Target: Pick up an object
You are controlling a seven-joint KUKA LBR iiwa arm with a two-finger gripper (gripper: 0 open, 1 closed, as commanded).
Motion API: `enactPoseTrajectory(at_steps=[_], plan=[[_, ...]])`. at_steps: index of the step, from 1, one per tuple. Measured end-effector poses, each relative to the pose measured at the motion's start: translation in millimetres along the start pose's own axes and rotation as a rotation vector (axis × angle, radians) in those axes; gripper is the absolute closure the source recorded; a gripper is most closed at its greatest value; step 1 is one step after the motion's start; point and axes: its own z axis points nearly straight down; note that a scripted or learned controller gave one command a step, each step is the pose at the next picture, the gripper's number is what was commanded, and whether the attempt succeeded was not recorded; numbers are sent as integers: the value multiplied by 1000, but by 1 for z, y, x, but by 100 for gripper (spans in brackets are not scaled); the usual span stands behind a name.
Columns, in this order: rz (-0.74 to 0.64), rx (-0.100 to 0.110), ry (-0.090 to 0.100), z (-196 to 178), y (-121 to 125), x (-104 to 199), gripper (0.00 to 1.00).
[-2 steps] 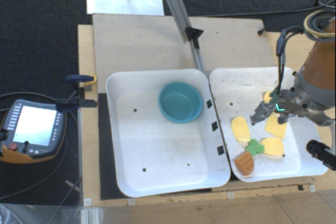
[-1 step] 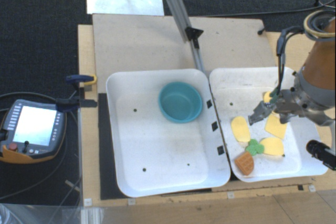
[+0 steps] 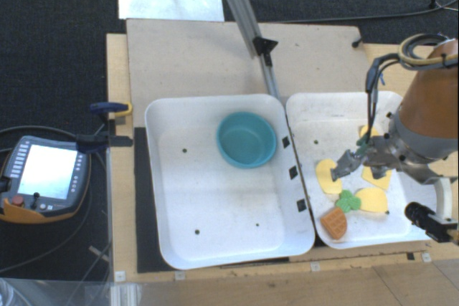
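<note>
Fingers of the gripper (image 3: 349,163) appear spread and hold nothing; you find them low in the right bin (image 3: 323,111), just above the yellow toy pieces (image 3: 328,175), with the toy carrot (image 3: 334,223) nearby as an alternative pick

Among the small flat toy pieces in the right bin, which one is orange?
The orange ridged piece at the bin's front edge, under the green leafy piece; the others are yellow.

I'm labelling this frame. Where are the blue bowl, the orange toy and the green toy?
blue bowl (image 3: 247,140): camera view, inner bottom.
orange toy (image 3: 333,224): camera view, its middle.
green toy (image 3: 349,201): camera view, its middle.
</note>
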Motion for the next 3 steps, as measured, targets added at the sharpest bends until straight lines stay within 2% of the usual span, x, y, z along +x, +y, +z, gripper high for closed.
enactPoseTrajectory(at_steps=[2, 3], plan=[[-1, 0, 0, 91, 6, 3, 0], [-3, 2, -1, 83, 7, 3, 100]])
